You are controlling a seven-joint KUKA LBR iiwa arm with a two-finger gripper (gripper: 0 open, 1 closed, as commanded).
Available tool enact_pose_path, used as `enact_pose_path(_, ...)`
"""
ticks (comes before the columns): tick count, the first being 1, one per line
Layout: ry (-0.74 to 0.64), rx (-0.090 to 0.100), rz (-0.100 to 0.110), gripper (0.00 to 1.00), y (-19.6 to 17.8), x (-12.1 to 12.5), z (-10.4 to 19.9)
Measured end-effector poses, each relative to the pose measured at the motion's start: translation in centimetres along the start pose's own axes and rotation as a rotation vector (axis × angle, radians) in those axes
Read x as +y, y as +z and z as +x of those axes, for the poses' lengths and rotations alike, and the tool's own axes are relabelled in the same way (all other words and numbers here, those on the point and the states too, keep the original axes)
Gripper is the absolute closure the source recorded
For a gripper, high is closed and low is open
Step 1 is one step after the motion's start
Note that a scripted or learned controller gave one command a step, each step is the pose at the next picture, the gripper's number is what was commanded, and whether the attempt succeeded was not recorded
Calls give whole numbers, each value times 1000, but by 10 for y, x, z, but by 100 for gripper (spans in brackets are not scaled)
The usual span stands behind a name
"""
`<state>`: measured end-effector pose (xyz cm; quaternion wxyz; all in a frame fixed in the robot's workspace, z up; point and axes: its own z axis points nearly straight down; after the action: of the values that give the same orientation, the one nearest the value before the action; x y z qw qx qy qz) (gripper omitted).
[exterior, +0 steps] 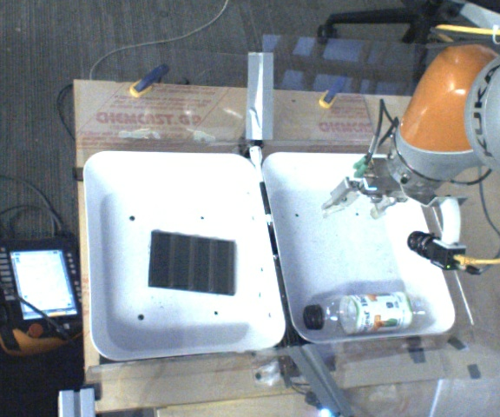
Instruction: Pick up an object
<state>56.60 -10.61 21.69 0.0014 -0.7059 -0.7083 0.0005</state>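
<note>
Hovering over the right bin at upper right of the frame, the gripper spreads its fingers, grasping nothing; the bottle lies along that bin's lower edge.

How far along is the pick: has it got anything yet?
Nothing looks picked yet. The gripper hangs over the upper part of the right bin, its fingers spread with nothing between them. The bottle lies on its side at that bin's near edge, and the dark ridged pad lies in the left bin. Descent, grasp and lift remain.
</note>
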Motion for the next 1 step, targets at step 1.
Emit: enact_pose_path(1,-223,-1,-2,0,15,-46,-50)
